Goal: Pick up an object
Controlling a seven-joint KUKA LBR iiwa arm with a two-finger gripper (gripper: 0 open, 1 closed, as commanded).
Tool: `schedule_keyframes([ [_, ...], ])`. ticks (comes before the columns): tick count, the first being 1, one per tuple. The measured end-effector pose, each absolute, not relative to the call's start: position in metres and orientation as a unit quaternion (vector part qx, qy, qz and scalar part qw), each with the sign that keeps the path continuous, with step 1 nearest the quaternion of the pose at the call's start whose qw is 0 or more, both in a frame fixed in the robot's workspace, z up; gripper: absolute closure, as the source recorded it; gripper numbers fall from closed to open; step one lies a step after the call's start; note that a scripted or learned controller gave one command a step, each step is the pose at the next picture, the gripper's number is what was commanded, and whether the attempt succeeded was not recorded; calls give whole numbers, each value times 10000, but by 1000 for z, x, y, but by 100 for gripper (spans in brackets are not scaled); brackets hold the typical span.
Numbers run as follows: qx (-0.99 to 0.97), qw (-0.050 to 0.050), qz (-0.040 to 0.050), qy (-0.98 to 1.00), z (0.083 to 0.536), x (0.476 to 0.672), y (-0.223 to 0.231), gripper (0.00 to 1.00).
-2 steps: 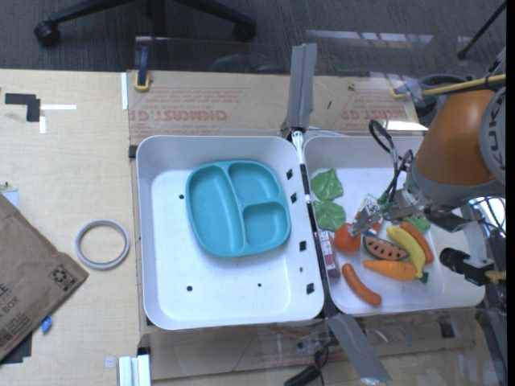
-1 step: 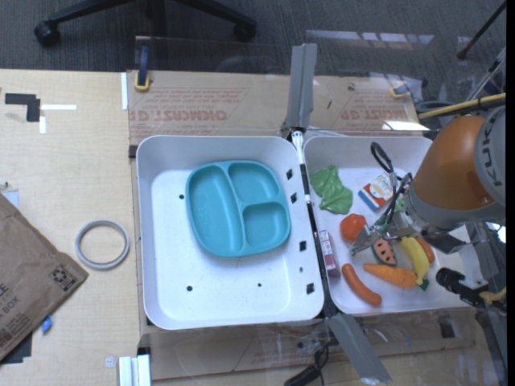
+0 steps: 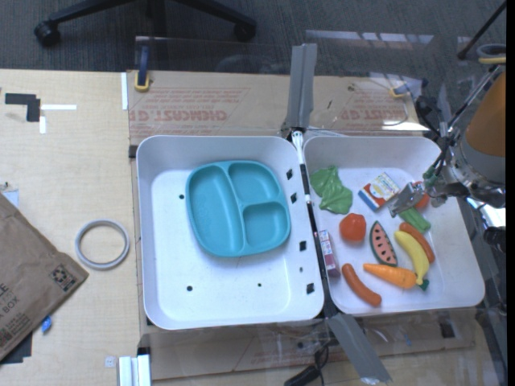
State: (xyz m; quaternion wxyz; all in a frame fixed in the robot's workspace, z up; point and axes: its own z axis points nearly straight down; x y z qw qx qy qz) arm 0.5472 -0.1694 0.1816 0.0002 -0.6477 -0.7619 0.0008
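The right bin [image 3: 459, 288] holds several toy foods: a green lettuce leaf [image 3: 331, 189], a red tomato [image 3: 352, 227], a watermelon slice [image 3: 383, 244], a carrot [image 3: 391, 275], a sausage [image 3: 361, 285], a banana [image 3: 414, 255] and a small red and white carton [image 3: 378, 190]. My gripper [image 3: 407, 199] hangs low over the right bin's far right part, just right of the carton and above a green piece [image 3: 415, 220]. I see nothing between its fingers.
The left bin [image 3: 161, 288] holds a teal divided plate [image 3: 239, 207]. A roll of tape [image 3: 102, 243] and a cardboard box [image 3: 32, 284] lie on the wooden bench to the left. A pink wrapped bar [image 3: 327, 252] lies along the right bin's left wall.
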Motion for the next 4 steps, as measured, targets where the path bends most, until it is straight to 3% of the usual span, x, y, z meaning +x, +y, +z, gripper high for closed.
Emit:
schedule_keyframes([
  [1, -6056, -40, -15, -7957, 97, 603, -201, 0],
  [2, -5762, -43, -16, -8173, 97, 600, -162, 0],
  [3, -5961, -12, -16, -8029, 96, 614, -177, 0],
  [4, -6046, -33, 2, -7965, 96, 660, -201, 0],
])
